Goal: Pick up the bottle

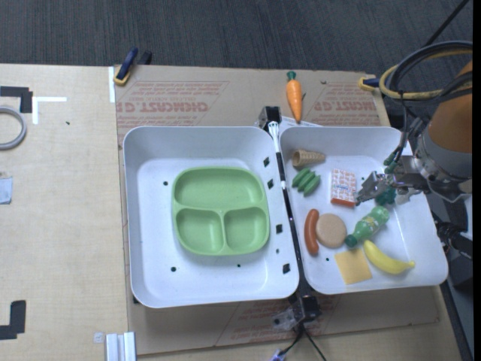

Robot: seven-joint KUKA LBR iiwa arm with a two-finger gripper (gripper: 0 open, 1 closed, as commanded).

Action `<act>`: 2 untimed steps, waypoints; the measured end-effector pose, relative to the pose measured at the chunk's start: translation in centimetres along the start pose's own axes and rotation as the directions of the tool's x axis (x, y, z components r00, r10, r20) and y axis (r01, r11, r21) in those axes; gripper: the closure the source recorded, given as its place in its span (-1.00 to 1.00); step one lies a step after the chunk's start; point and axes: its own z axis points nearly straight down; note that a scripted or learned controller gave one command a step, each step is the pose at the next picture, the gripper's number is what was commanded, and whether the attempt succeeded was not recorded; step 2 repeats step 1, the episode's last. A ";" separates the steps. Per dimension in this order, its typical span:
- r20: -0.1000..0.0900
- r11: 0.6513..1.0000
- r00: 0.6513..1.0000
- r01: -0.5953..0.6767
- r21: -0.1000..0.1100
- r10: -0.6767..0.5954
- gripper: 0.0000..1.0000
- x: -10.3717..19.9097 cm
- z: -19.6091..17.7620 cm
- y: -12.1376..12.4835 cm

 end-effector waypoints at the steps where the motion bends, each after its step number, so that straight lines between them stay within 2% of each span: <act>1: 0.001 1.000 1.000 -0.001 0.000 0.001 1.00 0.0 -0.9 0.0; 2: 0.001 1.000 1.000 -0.001 0.000 0.001 1.00 0.0 -0.9 0.0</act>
